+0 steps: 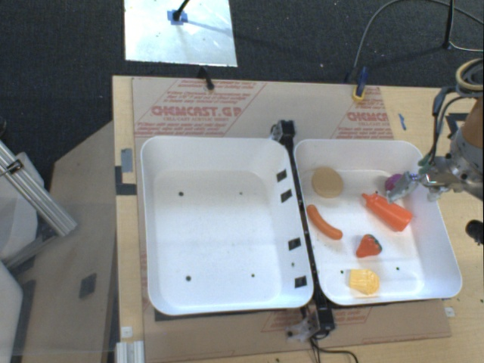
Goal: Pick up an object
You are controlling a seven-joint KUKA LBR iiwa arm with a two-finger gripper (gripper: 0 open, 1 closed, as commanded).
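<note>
The right bin [435, 225] holds several toy foods: a tan round bun [327, 181], an orange carrot-like piece [388, 211], an orange sausage [324, 222], a red strawberry [368, 246] and a yellow piece [364, 281]. A small purple object [393, 181] lies near the bin's far right corner. My gripper [409, 182] reaches in from the right, low over that corner, with its tip right beside the purple object and just above the carrot's far end. Whether it touches either one is unclear.
The left bin [215, 225] sits beside the right one, joined by a black divider strip [299, 218]. Both rest on a board with red lettering [197, 110]. A shiny metal plate [180, 21] lies behind the bench, and a cable with a yellow clip [360, 91] lies at the back right.
</note>
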